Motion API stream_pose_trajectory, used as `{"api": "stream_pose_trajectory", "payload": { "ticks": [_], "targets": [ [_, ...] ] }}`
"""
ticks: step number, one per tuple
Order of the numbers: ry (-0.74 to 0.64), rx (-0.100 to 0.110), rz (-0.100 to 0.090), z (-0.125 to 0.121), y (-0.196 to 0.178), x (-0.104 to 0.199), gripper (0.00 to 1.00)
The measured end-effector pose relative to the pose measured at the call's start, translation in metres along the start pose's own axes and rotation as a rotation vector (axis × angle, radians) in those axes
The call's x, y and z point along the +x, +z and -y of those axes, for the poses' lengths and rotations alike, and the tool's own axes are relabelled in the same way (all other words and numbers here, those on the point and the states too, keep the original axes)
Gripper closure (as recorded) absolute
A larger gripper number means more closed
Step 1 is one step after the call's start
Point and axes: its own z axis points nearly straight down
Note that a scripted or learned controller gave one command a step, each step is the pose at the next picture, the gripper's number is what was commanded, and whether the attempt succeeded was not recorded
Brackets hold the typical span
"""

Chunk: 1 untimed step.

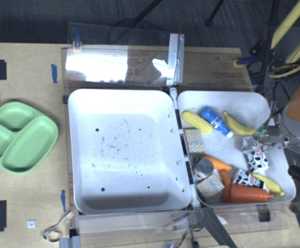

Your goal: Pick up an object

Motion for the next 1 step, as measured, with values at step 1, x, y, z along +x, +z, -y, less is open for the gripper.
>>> {"api": "stream_pose_trajectory", "payload": {
  "ticks": [1],
  "targets": [
    [0.079,0.005,0.004,-0.0427,-0.0826,0.0937,1.0]
  ]
}}
